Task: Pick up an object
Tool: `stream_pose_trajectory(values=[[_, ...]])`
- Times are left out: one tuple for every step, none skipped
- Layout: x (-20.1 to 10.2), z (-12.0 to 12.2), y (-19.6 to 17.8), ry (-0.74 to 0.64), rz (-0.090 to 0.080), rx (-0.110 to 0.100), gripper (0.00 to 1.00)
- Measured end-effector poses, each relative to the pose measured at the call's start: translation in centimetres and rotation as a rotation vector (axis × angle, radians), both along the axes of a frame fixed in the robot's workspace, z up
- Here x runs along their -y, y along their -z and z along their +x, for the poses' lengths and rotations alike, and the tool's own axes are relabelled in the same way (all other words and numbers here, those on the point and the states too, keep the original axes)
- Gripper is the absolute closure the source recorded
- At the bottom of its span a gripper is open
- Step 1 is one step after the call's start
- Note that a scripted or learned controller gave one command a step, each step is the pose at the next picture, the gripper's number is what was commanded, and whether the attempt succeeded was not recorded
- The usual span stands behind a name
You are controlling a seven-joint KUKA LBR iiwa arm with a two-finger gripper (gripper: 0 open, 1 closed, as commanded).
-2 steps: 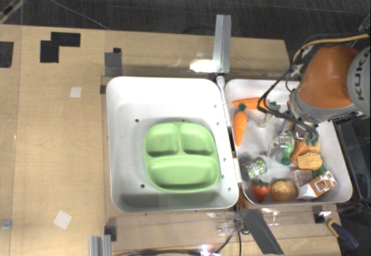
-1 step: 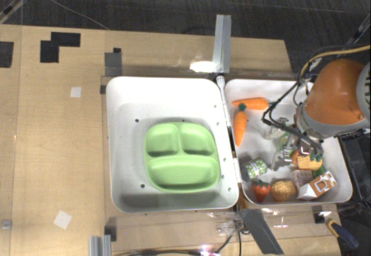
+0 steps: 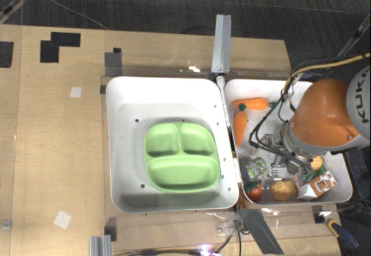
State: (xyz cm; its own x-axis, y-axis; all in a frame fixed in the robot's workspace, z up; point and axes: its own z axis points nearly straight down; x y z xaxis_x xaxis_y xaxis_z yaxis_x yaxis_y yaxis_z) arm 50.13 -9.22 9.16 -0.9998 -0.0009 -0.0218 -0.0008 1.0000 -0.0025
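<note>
potato at right bin's front, hand above clutter (grip state unclear), green tray left

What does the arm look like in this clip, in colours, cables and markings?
The arm has a rounded orange band and a grey shell with black lettering at the frame's right edge. Black and yellow cables loop beside it. The gripper end is dark metal hardware with thin wires.

We see arm cut by right edge, covering much of right bin; gripper fingers unreadable amid clutter
</note>
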Motion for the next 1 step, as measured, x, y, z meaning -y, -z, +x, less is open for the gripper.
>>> stream_pose_trajectory(values=[[0.00,0.51,-1.32,-0.004,-0.002,0.016,1.00]])
